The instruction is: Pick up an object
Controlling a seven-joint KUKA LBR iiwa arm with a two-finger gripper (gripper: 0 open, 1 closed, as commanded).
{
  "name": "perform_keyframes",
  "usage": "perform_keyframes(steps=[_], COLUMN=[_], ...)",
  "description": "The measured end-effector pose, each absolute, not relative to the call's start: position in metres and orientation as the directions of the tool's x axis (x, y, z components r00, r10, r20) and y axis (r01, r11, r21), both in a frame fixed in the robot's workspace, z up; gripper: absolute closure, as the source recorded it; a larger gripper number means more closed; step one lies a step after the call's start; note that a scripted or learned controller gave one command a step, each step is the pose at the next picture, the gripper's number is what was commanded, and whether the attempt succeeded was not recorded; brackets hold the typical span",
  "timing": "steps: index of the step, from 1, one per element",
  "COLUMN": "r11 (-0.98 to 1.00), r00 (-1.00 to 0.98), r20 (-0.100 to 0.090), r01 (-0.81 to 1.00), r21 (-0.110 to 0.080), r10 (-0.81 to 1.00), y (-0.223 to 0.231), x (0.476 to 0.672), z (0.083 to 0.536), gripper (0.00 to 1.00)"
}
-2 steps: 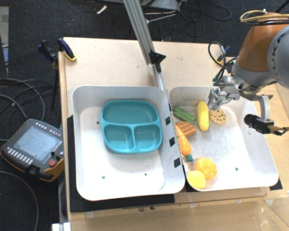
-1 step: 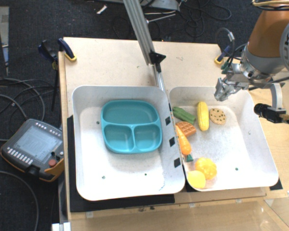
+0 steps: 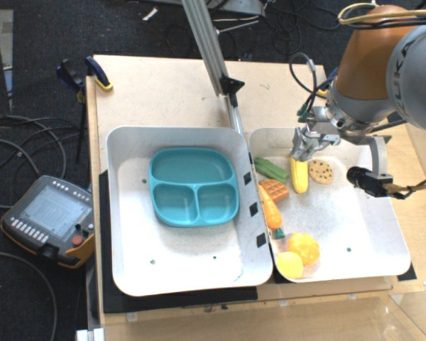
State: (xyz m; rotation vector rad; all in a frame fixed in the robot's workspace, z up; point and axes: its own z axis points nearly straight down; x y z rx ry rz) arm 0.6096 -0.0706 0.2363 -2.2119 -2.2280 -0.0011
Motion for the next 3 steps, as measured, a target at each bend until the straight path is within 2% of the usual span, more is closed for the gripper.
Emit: perform_keyframes(steps=[2,3], r11=[0.009,0.009], r00=[-0.009,-0.009], r20=[0.002,0.002], r01=[1.0,1.0], r21=[-0.003,-0.003], r10=[1.0,1.0], y=[0.036,0.081], x=[0.58,0.552], z=[0.238,0.245], gripper=[1.0,1.0])
